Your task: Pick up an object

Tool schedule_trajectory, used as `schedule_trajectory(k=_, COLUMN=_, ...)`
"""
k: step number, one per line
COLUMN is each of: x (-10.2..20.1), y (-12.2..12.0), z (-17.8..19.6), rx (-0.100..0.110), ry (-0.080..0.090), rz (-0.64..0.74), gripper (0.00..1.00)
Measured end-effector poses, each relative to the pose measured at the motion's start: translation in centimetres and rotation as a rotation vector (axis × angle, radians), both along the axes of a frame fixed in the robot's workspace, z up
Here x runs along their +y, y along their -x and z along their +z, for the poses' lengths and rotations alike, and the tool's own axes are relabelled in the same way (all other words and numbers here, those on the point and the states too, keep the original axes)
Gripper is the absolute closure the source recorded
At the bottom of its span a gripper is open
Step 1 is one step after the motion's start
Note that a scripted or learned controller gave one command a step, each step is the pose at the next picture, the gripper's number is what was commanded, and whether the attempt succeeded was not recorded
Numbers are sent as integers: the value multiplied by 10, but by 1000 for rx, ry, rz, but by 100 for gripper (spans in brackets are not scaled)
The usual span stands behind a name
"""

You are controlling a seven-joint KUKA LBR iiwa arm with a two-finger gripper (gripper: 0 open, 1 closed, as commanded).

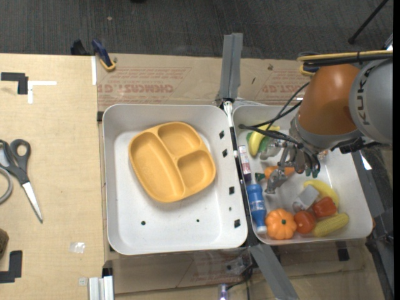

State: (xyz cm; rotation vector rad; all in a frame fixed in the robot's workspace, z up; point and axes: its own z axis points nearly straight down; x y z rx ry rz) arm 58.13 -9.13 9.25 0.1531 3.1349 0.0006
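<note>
Claw (pixel 289 169) over toy-filled right bin (pixel 357 229)

Right bin (pixel 359 186) is crowded along its front edge; left bin (pixel 119 186) lies open around the yellow plate (pixel 172 161).

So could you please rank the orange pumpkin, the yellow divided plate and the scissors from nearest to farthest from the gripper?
From the gripper in the right bin:
1. Orange pumpkin, same bin, toward its near edge.
2. Yellow divided plate, in the left bin.
3. Scissors, on the bench at far left.
</note>
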Motion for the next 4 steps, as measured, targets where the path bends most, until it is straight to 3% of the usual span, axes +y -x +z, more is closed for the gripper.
schedule_trajectory(k=3, x=-2, y=-13, z=0, rx=-1, ry=2, rz=269, gripper=0)
schedule_trajectory(k=4, x=-12, y=54, z=0, rx=-2, ry=1, rz=233, gripper=0)
